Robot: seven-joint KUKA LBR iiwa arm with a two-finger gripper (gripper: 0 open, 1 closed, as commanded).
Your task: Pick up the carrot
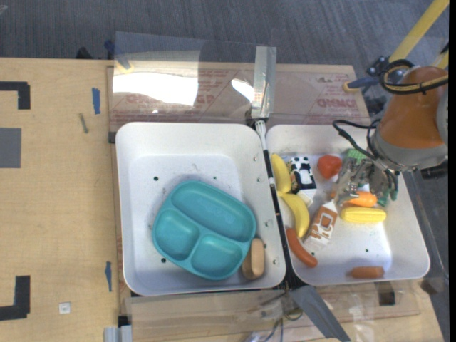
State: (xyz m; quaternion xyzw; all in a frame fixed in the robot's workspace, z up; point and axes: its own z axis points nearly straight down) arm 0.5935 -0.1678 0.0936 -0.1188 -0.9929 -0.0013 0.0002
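The carrot (pixel 361 199), orange with a green tip, lies in the right bin (pixel 410 251) just above a yellow corn cob (pixel 364 216). My gripper (pixel 366 184) hangs low over the carrot's upper edge, under the arm's orange band. Its fingers (pixel 348 179) stand apart, one on each side, so it is open. The carrot rests on the bin floor, and the gripper's body hides part of it.
The right bin also holds two bananas (pixel 293 206), a black-and-white item (pixel 303 173), a red tomato (pixel 328 166), a small carton (pixel 323 225) and two sausages (pixel 301 249). In the left bin (pixel 142 162) are a teal divided plate (pixel 204 228) and a bread roll (pixel 254 258).
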